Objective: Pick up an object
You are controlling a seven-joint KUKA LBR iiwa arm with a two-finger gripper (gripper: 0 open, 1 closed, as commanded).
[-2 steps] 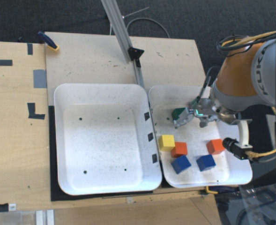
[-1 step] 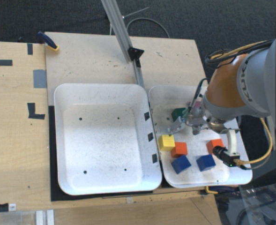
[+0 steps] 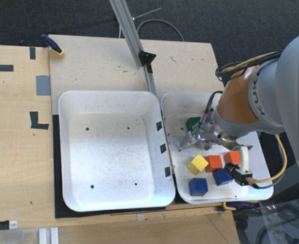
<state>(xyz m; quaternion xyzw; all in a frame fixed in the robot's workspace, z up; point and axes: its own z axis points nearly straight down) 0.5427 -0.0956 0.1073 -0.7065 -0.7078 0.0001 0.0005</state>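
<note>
2 white bins point(image 3: 68, 103), 2 orange blocks point(image 3: 214, 162), 2 blue blocks point(image 3: 198, 186), 1 yellow block point(image 3: 197, 164), 1 green block point(image 3: 193, 123) (partly hidden).

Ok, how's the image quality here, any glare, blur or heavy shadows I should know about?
Camera view: lighting is even and soft, no strong glare on the white bins. The coloured blocks, such as the yellow block, look reasonably sharp; the gripper is small and cluttered, so its details are hard to read. The arm casts only faint shadow.

No legible text or labels anywhere.
</note>
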